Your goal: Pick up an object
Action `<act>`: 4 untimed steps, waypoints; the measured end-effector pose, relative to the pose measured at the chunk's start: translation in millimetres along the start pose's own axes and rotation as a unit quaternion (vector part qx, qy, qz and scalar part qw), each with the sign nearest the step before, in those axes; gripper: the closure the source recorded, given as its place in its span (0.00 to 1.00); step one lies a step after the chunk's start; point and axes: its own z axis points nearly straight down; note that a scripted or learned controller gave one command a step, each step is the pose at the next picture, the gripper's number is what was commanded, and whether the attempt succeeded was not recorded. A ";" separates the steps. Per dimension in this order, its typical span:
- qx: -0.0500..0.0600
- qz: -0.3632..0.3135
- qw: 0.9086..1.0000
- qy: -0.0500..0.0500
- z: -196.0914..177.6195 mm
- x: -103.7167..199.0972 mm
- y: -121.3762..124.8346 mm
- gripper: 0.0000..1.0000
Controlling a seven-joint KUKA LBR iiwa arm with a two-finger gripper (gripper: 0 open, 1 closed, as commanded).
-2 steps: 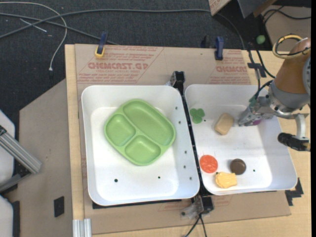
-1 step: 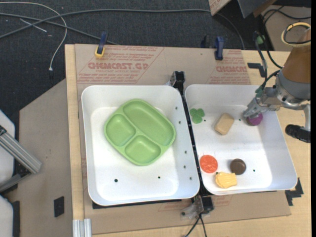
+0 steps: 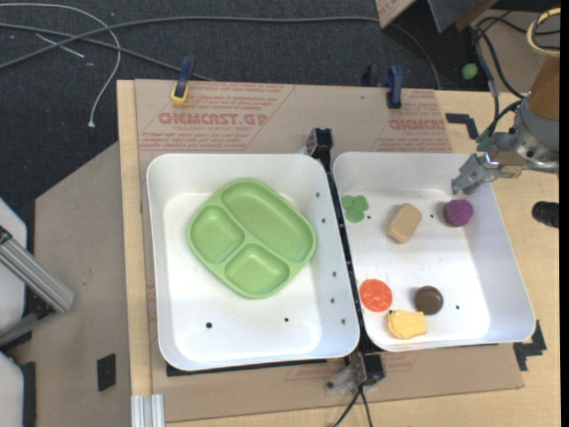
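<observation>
Right, gripper sits over the right bin, near its far right corner, just up and right of the purple piece. Nothing visible between the fingers; whether they're spread or closed, can't tell at this angle. Arm comes in from the right edge, above the bin's right wall.

Right bin contents:
- purple piece, near the far right, just beside the gripper, apart from it as far as I can see
- tan block, mid-bin toward the far side, well clear of the walls
- green cluster, close against the left wall, near the divider between the bins
- orange-red disc, near the left wall, toward the front
- brown round piece, toward the front, just right of the disc
- yellow piece, tight to the front rim, just below the disc and the brown piece; these three sit close together, contact unclear

Open room: centre and right-front floor of the right bin is bare white, so is the strip between the tan block and the front trio.

Left bin holds a green divided plate, roughly centred, tilted relative to the bin walls, bare floor on all sides, most at the front.

Both bins rest side by side on a cardboard sheet on the bench; clamps at its far edge. Cables lie on the dark floor beyond.
</observation>
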 end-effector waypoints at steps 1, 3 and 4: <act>0.001 0.000 1.000 0.000 -24.6 -0.5 1.5 1.00; 0.005 -0.002 1.000 0.003 -13.3 107.6 -18.3 1.00; 0.005 -0.002 1.000 0.003 -28.4 161.5 -25.9 1.00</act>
